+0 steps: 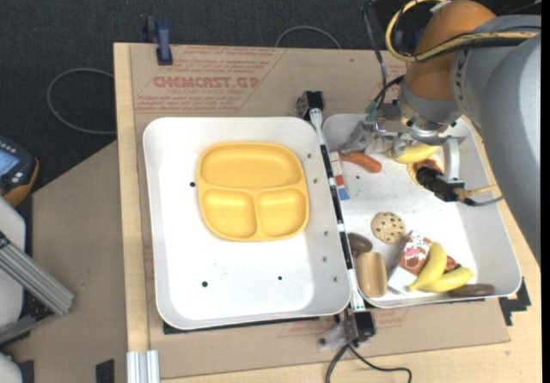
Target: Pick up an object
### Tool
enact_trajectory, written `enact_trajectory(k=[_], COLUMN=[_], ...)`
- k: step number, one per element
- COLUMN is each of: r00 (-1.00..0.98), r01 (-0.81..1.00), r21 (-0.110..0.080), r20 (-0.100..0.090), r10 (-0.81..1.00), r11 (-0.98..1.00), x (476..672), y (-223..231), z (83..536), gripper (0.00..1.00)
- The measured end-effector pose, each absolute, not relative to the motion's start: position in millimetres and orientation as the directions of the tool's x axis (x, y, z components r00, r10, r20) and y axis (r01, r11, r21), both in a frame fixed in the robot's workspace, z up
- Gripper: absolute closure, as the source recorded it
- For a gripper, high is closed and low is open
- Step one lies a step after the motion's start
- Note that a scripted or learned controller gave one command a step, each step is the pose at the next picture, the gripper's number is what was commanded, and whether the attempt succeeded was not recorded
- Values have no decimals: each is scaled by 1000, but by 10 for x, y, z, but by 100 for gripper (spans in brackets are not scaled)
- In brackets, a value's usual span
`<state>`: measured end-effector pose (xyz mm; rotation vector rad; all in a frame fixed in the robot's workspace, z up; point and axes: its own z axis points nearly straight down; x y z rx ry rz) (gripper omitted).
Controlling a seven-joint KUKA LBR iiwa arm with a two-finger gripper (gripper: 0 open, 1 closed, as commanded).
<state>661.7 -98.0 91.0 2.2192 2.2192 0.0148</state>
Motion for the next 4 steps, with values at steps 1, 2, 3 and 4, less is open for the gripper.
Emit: enact_trajectory(k=[1,2,3,4], r00=[0,-1,-4,-4], r01=[1000,1000,1000,1000], r21=[15,14,-1,3], r20=[1,-1,-2,3], r10=[1000,1000,1000,1000], r11=[0,1,4,4], x=[6521,6527,6493,5842], y=[-974,-975,-977,-492], z=[915,908,974,1905], gripper=[0,0,100,100])
